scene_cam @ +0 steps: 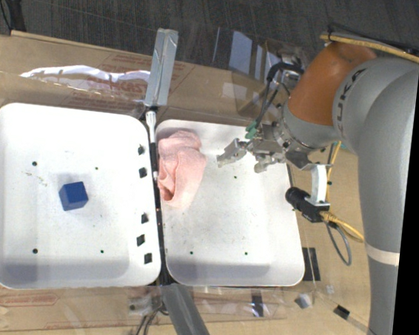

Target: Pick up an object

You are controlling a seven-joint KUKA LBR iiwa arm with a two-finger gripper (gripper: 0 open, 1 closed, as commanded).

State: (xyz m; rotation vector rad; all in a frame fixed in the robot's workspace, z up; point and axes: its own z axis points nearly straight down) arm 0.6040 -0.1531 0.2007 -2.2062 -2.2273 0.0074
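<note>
While the arm (pixel 362 127) reaches in from the right, the gripper (pixel 244 155) hangs over the back of the right bin (pixel 259 257), just right of a pink cloth (pixel 177 167).
In the camera view, the two fingers stand spread apart with only white bin floor between them, so the claw is open and has hold of nothing. The cloth lies crumpled in the right bin's back-left corner, against the wall it shares with the left bin (pixel 7 253); its long axis runs front to back along that wall, the bulkier end toward the back and the narrower end pointing to the front. The gripper sits near the cloth's back end but apart from it. A blue cube (pixel 73 195) rests on the left bin's floor, left of centre, well apart from the gripper.
</note>
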